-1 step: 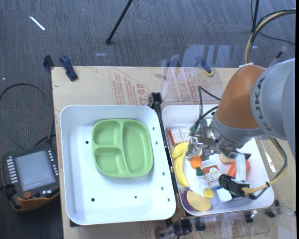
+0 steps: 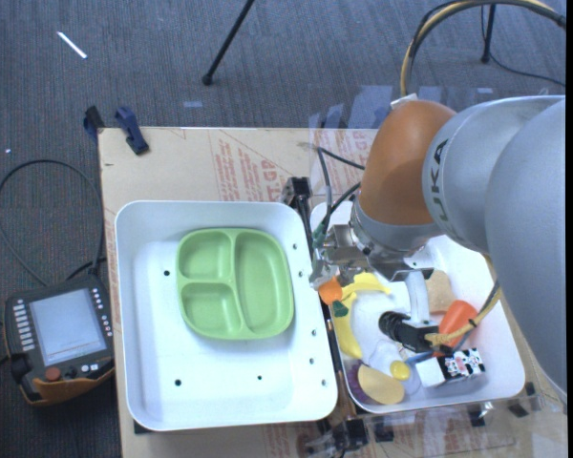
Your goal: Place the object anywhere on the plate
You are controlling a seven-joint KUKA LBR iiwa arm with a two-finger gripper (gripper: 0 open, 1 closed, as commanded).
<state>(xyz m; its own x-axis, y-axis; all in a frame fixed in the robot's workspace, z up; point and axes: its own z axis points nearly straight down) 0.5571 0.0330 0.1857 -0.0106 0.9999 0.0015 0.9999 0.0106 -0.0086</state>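
Camera view: the gripper (image 2: 336, 273) sits low over the left edge of the right bin (image 2: 501, 351), just beside the wall shared with the left bin (image 2: 134, 351). The grey wrist and orange band cover it from above, so whether it is open or closed cannot be told.

A small orange object (image 2: 332, 292) lies directly at the gripper's lower end, near the right bin's left edge. It appears to touch the gripper, but the slant of the view does not confirm contact or a hold.

Other contents of the right bin:
- A yellow banana (image 2: 347, 332) lies along the left edge, just below the small orange object.
- A carrot (image 2: 456, 317) lies toward the right edge, tilted.
- A tan slice (image 2: 440, 292) lies just above the carrot, partly under the arm.
- A black-and-white patterned block (image 2: 464, 364) lies near the near right corner.
- A tan disc (image 2: 380, 385) lies at the near edge, with a small yellow ball (image 2: 399, 370) touching or just beside it.

The green plate (image 2: 235, 282), with three compartments, lies flat in the far half of the left bin, closer to its right edge. It is apart from the small orange object, with the bin walls between them.

The bench (image 2: 220, 165) carries blue clamps (image 2: 130, 128) at its far left corner. A teach pendant (image 2: 62, 332) lies on the floor beyond the bench's left edge.
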